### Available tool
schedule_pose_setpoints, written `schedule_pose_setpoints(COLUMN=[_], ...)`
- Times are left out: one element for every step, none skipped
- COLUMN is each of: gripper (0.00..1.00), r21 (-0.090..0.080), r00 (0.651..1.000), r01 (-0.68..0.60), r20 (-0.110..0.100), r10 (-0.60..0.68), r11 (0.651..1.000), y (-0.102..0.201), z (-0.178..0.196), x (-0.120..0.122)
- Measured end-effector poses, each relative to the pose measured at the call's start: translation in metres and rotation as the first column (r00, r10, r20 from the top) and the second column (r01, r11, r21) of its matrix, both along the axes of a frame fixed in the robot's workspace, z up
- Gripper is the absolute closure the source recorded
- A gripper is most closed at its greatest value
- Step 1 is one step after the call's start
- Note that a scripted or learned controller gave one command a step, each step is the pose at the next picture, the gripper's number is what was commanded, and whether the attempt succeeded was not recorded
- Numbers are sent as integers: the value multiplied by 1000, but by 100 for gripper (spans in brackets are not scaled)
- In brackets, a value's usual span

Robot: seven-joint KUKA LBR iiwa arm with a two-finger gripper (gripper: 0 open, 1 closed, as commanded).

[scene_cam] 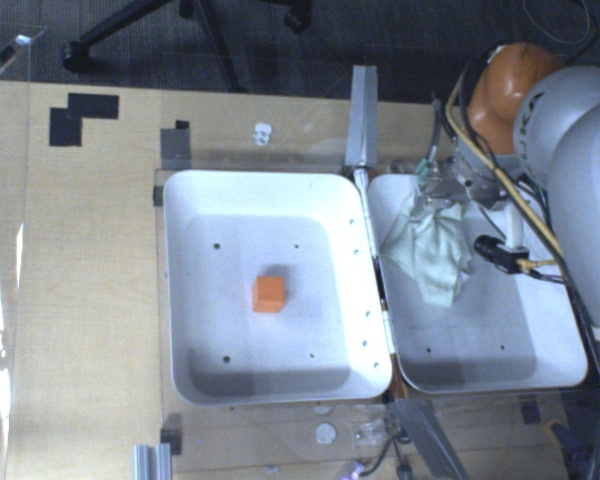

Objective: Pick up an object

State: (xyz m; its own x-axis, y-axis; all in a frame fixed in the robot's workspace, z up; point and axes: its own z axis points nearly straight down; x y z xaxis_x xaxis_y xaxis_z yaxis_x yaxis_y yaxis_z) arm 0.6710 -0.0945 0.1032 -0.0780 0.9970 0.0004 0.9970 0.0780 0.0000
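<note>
Gripper (pixel 442 190) hangs over the right bin (pixel 500 363), a pale cloth (pixel 435 253) draped below it. Whether it grips, I cannot tell. Lifting would test that.

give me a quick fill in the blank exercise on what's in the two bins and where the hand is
1. The small cube lying in the left bin is coloured ____.
2. The crumpled pale cloth lies in the ____ bin.
3. The hand is over the right bin, directly above the ____.
4. The two white bins sit on a ____ bench.

Missing words: orange; right; cloth; wooden
</note>
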Motion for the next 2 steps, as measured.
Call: schedule_pose_setpoints(gripper=[100, 100], r21=[-1, 0], r00=[994, 991], r01=[113, -135], r20=[1, -4], r10=[-113, 135], r11=[994, 991], y=[34, 11], z=[134, 116], x=[-1, -37])
